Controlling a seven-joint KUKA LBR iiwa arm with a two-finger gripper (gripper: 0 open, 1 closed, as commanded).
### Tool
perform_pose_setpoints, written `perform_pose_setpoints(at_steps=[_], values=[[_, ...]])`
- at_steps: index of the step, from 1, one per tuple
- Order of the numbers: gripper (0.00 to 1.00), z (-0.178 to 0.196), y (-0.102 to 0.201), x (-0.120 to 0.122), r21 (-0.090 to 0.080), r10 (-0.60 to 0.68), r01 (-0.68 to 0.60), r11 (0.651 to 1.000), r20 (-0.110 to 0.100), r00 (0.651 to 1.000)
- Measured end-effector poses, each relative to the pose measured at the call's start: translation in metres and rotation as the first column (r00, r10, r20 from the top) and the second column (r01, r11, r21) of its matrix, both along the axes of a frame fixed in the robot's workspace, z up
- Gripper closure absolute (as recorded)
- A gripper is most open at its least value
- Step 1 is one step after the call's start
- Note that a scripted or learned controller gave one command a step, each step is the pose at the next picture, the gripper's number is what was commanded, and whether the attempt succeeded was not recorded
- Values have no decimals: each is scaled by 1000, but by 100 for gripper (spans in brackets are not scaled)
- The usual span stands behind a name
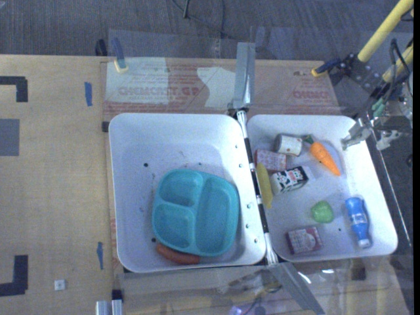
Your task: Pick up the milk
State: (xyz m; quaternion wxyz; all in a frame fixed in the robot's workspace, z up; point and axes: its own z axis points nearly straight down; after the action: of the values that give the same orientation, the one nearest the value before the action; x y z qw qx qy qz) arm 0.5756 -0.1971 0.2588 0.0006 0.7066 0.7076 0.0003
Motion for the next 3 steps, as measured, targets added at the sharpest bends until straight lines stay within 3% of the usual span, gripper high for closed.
perform_pose_setpoints(at_steps=[1, 2, 3], values=[[0, -110, 40, 26, 1, -111, 111, 994, -1, 994], [0, -100, 63, -15, 1, -51, 51, 999, -2, 999], [0, -17, 104, -29, 0, -68, 68, 998, 0, 998]])
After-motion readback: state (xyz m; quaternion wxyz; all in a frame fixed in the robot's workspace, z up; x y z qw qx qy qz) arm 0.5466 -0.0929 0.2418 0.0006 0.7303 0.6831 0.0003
